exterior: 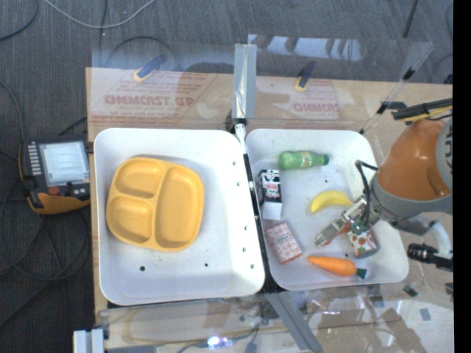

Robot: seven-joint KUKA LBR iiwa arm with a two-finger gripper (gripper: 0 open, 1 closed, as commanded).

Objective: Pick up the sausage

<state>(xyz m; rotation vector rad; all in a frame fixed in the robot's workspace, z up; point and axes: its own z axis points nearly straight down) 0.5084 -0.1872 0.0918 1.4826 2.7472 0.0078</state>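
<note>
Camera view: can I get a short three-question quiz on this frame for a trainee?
1. True or false: the yellow plate lies in the left bin.
2. Which item lies closest to the bottom edge of the picture? A green bottle, B banana, C carrot.
3. Fill in: the sausage lies in the ___ bin, close beside the gripper.

Key: 1 true. 2 C. 3 right; the right bin holds it.

Right bin holds bottle, banana, carrot; yellow tray lies in left bin
</note>
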